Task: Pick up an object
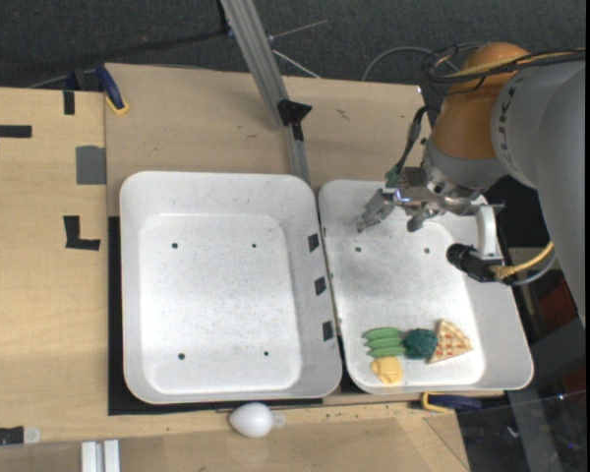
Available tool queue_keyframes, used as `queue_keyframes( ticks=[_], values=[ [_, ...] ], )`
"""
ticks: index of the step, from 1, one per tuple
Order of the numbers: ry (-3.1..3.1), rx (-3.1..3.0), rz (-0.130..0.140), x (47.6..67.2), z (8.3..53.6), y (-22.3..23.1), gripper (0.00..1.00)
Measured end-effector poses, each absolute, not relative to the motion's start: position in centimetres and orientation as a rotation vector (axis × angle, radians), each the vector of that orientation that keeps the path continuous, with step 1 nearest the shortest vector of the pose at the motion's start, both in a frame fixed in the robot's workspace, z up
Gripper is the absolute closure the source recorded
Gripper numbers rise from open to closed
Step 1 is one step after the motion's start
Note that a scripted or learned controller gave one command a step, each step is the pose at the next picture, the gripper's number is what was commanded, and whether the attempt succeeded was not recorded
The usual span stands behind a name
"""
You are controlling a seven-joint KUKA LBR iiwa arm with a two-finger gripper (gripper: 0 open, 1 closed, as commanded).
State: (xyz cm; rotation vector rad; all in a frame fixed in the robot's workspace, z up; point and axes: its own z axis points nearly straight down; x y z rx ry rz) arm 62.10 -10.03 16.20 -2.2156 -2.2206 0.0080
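Across the bench from left to right, I count 2 white bins: the left bin (216,283) and the right bin (423,273). Below the left bin lies 1 white egg-shaped object (251,420). Along the right bin's near edge I count 4 toys: 1 green pod (382,339), 1 yellow piece (386,369), 1 broccoli (420,342), 1 pizza slice (451,342). My gripper (396,211) hovers well apart from them at the far end, jaws spread and holding nothing. I judge this the approach step; next I'd need to travel nearer and descend.

A single fixed camera looks down at a slant from above the bench (39,264), far enough back to frame both white bins (128,264) side by side.
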Motion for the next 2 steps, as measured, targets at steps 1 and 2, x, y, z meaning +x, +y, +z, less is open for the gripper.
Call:
queue_keyframes(
  ticks=[1,2],
  values=[
    [-2.218,-2.216,0.010,61.6,9.8,-10.4,0.00],
    [-2.223,-2.217,0.003,61.8,11.2,-10.3,1.00]
  ],
)
